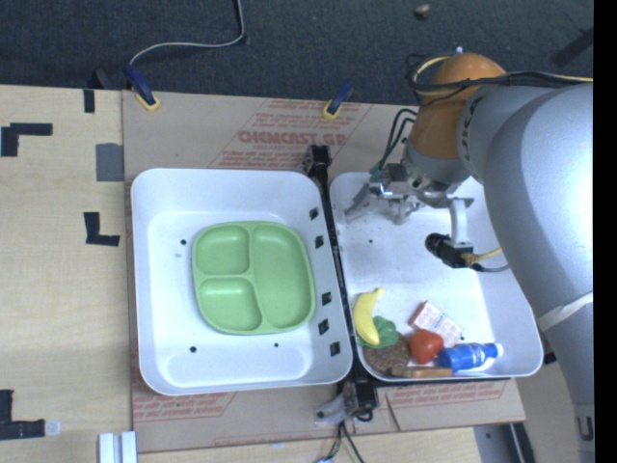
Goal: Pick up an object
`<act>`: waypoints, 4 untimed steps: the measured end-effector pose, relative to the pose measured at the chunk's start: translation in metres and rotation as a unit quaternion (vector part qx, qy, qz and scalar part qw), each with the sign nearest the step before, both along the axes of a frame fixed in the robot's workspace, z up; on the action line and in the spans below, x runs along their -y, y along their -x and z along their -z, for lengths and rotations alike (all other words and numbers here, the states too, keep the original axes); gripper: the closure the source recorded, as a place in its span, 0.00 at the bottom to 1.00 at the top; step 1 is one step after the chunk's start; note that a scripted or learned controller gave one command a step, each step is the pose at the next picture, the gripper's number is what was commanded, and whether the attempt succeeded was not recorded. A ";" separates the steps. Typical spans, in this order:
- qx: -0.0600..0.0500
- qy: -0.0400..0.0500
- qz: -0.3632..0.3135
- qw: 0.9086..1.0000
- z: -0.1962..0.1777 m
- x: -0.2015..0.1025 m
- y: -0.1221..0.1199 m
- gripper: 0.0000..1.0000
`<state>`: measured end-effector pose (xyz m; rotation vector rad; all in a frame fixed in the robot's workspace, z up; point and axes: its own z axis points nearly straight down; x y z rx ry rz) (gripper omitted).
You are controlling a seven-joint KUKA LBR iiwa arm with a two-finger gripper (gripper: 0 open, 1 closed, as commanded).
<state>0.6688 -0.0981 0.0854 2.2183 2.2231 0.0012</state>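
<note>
Largest, at 3 o'clock: grey robot arm [540, 210], reaching in over the right-hand bin, with an orange band [445, 114] above the wrist. Beneath everything, a pale wooden bench [48, 307] covered in the middle by a brown cardboard sheet with red print [280, 138].

On the sheet, side by side and touching along their inner rims: left shallow white plastic bin [154, 258] towards 9 o'clock, right shallow white plastic bin [501, 302] towards 3 o'clock. In the middle of the left bin, lying flat, a light green plastic plate with three compartments [254, 278].

Over the 12 o'clock end of the right bin, close to the dividing rims: metal two-finger gripper [389, 199], well apart from the heap of objects. Open or closed: cannot tell from this slant. Nothing seen held.

Heaped at the 6 o'clock end of the right bin, all just beside or touching one another:
- blue plastic bottle with a white cap [468, 356], lying on its side against the 6 o'clock wall;
- yellow toy banana [367, 316], at the heap's 9 o'clock edge, near the divide;
- brown lumpy object [390, 357], at 6 o'clock from the banana;
- red-and-white packet [436, 318], at the heap's 12 o'clock side;
- small red rounded object [425, 345], between packet and bottle;
- small green object [386, 333], touching the banana.

At 12 o'clock on the sheet's far edge, two blue-and-yellow clamps [143, 93].
</note>
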 end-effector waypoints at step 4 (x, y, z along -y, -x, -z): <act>0.000 0.000 0.000 1.000 0.000 -0.004 0.000 0.00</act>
